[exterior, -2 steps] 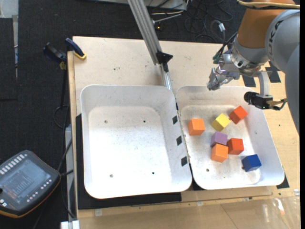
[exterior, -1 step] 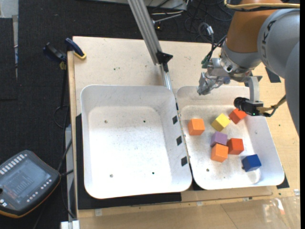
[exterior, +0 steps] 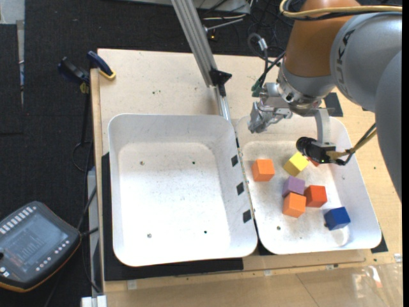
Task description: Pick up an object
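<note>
The right bin (exterior: 358,235) holds several small blocks: an orange one (exterior: 262,169) at its left, a yellow one (exterior: 296,164), a purple one (exterior: 294,186), a second orange one (exterior: 294,204), a red-orange one (exterior: 316,196) and a blue one (exterior: 337,218) toward the front right. My gripper (exterior: 259,123) hangs above the bin's far left corner, up and left of the blocks and apart from all of them. I see nothing between its fingers.
The left bin (exterior: 128,130) sits beside the right one, with black clips (exterior: 241,187) along their shared edge. A slanted metal pole (exterior: 195,34) rises behind the bins. A teach pendant (exterior: 32,245) lies at the front left, clamps (exterior: 86,69) at the bench's far left corner.
</note>
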### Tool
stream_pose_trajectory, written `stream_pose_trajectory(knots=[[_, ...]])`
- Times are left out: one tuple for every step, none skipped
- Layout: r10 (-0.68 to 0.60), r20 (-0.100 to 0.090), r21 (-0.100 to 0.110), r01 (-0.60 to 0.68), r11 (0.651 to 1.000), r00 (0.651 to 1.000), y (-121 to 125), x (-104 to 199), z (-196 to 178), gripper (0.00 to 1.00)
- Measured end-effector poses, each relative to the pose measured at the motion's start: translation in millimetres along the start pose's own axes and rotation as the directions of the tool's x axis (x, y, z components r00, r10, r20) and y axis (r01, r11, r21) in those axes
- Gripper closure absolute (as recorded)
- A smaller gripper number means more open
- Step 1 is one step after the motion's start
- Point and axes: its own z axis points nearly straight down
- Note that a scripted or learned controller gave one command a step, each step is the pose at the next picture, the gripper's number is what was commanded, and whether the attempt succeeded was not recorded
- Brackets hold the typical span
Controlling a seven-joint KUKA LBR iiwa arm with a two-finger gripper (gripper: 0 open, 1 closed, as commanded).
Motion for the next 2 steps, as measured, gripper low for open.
stream_pose_trajectory(knots=[[0.0,0.001,0.002,0.0,1.0,1.0,-16,48,2,1.0],[0.001,0.001,0.004,-0.001,1.0,1.0,-44,87,12,1.0]])
